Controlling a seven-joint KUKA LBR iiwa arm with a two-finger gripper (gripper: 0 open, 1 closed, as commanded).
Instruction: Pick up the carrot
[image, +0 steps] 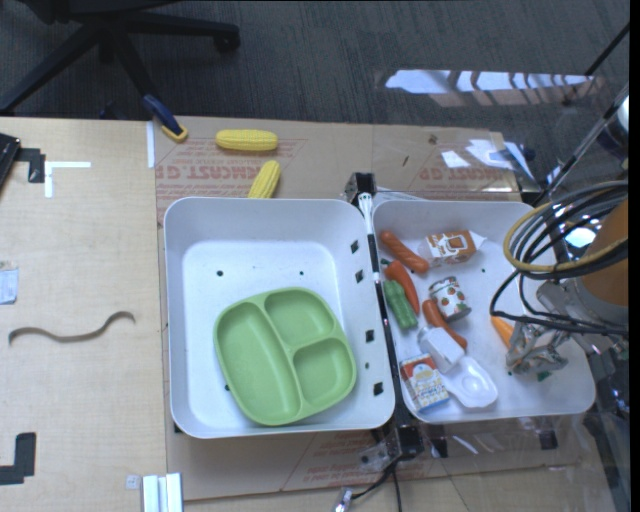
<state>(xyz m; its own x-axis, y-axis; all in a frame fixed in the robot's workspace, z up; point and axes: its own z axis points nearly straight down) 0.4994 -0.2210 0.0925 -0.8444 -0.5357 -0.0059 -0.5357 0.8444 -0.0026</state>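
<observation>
In the right bin (560, 400), a short orange tapered piece that looks like the carrot (500, 328) pokes out at the left side of my gripper (528, 352). The gripper sits low over the bin's right half, and its body and cables hide the rest of that piece. I cannot tell whether the piece is held or just lies beside the gripper. Another orange stick with a green end (401, 290) lies along the bin's left wall.
The right bin also holds orange sausages (404, 251), a small carton (447, 246), a can (449, 299), a white scoop (470, 383) and a packet (424, 384). The left bin (190, 250) holds a green divided plate (285, 352). Two corn cobs (247, 141) lie beyond the bins.
</observation>
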